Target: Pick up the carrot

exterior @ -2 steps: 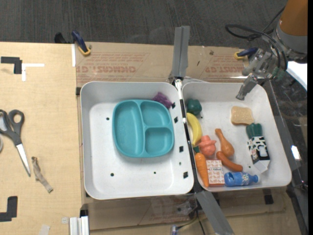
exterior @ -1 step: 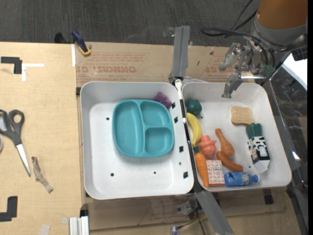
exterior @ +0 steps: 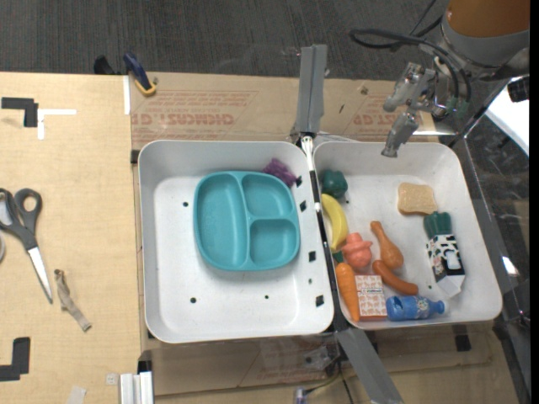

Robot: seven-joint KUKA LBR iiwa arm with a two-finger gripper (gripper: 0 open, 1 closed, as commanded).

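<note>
Bright, even light; soft shadows.

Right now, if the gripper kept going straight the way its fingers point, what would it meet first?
Probably the bare floor of the right bin near its back wall. The gripper points down-left there; the bread slice lies nearby, though depth is uncertain.

Orange carrot [exterior: 346,290], yellow banana [exterior: 334,220], blue bottle [exterior: 414,308] in right white bin [exterior: 468,194]; teal divided plate [exterior: 247,221], purple scrap [exterior: 280,172] in left.
</note>
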